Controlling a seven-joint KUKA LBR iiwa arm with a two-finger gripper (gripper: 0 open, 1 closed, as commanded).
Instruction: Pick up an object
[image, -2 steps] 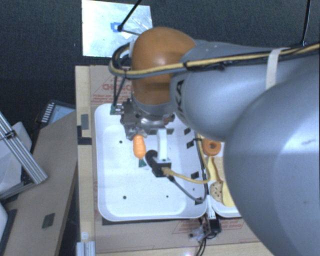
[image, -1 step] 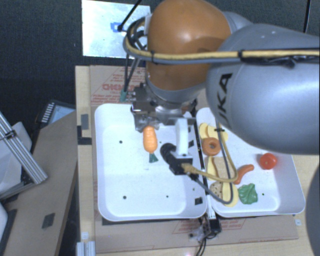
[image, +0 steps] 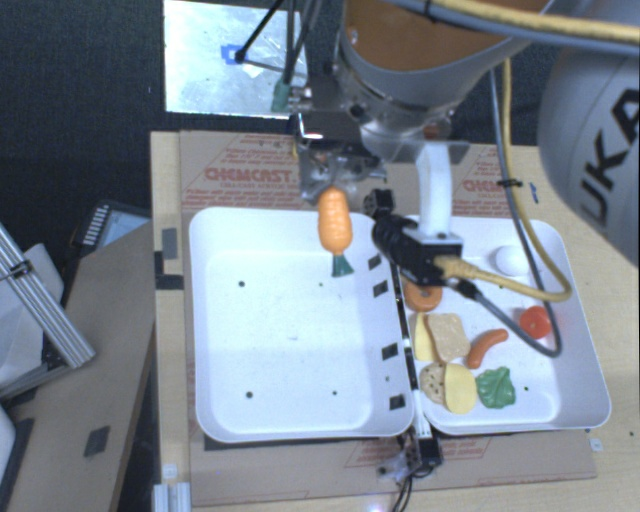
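The gripper (image: 333, 187) hangs over the far edge of the left bin (image: 250, 400) with a toy carrot (image: 335, 222) clasped between its fingers, orange body up and green tip down, clear of the bin floor. The pick looks done; next comes carrying it steadily. The other toy foods lie in the right bin (image: 585, 395).

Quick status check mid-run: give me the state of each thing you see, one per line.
tool: above the left bin's far edge, carrot hanging from it
carrot: lifted, upright, green end down
left bin: flat on the bench
right bin: holds the other toy foods
sausage: lying in right bin
lettuce leaf: lying in right bin
tomato: resting in right bin
egg: resting in right bin
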